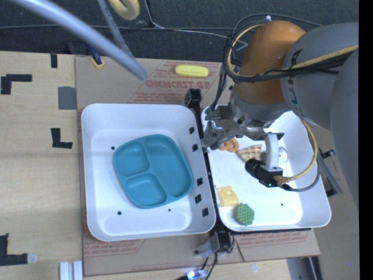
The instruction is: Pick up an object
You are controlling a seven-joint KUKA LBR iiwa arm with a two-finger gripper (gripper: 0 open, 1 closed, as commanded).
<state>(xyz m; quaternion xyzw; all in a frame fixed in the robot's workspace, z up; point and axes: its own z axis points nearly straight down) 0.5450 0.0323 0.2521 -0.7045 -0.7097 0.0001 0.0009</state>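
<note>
Gripper [224, 134] hovers low at the right bin's [303, 214] upper-left corner, right over an orange piece [229, 146]; whether it's gripping, can't tell. Best bet: centre on that piece, clear of the wall and the neighbouring wedge [250, 153], then lift straight.

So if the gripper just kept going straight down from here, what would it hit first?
Probably the small orange piece directly under the gripper in the right bin, near its left wall. Depth is hard to judge from this slanted view.
</note>
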